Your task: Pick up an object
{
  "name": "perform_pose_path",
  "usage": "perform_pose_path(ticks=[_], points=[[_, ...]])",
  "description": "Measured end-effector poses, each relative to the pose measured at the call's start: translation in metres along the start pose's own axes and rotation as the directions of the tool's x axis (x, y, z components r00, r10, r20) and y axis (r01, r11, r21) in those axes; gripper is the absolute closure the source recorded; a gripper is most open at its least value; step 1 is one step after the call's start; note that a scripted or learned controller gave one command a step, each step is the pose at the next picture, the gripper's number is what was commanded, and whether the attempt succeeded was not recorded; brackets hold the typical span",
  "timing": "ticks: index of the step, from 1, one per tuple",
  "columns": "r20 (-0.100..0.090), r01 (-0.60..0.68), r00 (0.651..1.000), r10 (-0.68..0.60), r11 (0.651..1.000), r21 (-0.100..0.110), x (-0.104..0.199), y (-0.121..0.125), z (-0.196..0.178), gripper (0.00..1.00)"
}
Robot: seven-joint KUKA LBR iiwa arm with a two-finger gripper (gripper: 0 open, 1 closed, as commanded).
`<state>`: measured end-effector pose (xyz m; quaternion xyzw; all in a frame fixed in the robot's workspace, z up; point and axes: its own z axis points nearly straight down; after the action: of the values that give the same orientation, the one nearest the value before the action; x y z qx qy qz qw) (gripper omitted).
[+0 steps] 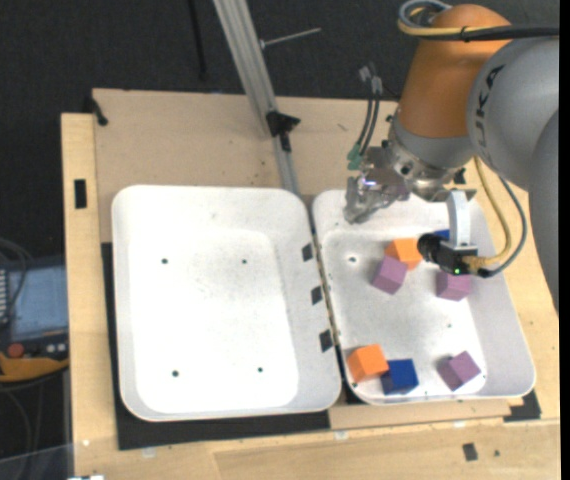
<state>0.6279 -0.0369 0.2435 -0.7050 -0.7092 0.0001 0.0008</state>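
Observation:
My gripper [363, 206] hangs over the far left corner of the right bin [495, 313], below the orange wrist band. Nothing is visible in it. Loose blocks lie in this bin. An orange block [405, 251] and a purple block [388, 275] sit just right of and nearer than the gripper, apart from it. Another purple block [454, 286] lies further right. Along the near edge are an orange block [368, 361], a blue block [400, 376] touching it, and a purple block [459, 369].
The left bin [210, 298] stands beside the right one, with black clips on the shared rim. A slanted metal rail [255, 78] rises behind the bins. Cables and a black sensor [445, 253] hang off the wrist. A pendant [25, 313] lies at far left.

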Motion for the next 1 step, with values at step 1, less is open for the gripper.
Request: perform_pose_path(ticks=[1], points=[[0.000, 0.001, 1.000, -0.001, 1.000, 0.000, 0.0540, -0.0188, 0.0102, 1.00]])
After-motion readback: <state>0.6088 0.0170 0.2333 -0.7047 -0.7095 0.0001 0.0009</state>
